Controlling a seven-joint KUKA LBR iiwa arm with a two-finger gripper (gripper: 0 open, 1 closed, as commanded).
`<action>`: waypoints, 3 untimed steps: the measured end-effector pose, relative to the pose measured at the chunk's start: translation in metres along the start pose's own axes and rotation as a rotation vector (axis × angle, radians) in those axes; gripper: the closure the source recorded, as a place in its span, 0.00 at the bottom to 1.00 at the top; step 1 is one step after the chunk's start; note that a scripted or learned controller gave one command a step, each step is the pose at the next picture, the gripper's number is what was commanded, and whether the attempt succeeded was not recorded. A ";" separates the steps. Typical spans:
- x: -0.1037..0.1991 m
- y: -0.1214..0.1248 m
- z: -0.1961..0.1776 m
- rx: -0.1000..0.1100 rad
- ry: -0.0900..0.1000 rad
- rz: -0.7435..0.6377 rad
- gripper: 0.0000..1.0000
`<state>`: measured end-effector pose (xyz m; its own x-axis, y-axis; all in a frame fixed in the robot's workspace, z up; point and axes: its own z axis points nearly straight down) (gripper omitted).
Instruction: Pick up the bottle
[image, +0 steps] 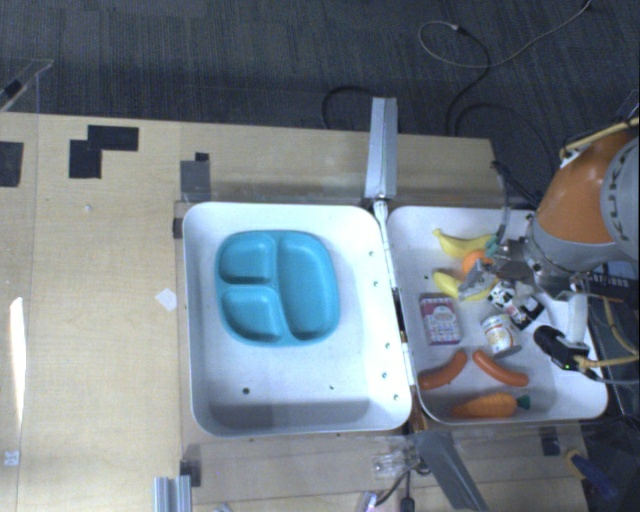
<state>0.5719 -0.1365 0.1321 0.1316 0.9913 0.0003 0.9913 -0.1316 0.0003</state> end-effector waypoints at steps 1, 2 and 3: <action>-0.014 0.062 -0.147 -0.006 -0.001 0.026 0.00; -0.048 -0.018 0.008 -0.017 -0.004 -0.078 0.00; -0.025 0.065 0.022 -0.043 -0.010 -0.021 0.00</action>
<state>0.6326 -0.1702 0.1098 0.1113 0.9937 -0.0097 0.9929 -0.1108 0.0428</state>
